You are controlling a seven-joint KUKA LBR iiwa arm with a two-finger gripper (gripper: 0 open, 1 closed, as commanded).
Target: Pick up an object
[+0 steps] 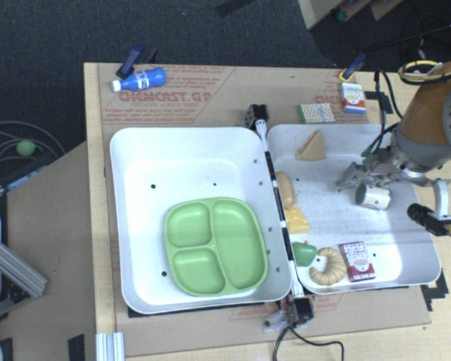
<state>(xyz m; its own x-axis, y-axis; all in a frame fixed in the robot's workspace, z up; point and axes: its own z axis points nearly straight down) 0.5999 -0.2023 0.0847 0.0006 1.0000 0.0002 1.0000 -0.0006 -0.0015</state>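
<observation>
Both white bins look smooth, faintly glossy plastic — the green divided tray inside the left one matt plastic; beneath them the bench is plain printed cardboard — dull

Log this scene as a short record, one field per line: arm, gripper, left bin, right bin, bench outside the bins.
arm: grey with orange band, reaching in from the right
gripper: low over the right bin
left bin: holds a green divided tray
right bin: tan wedge, small white cylinder, yellow block, green piece, curled pastry, red packet
bench outside the bins: blue and white bottle
</observation>
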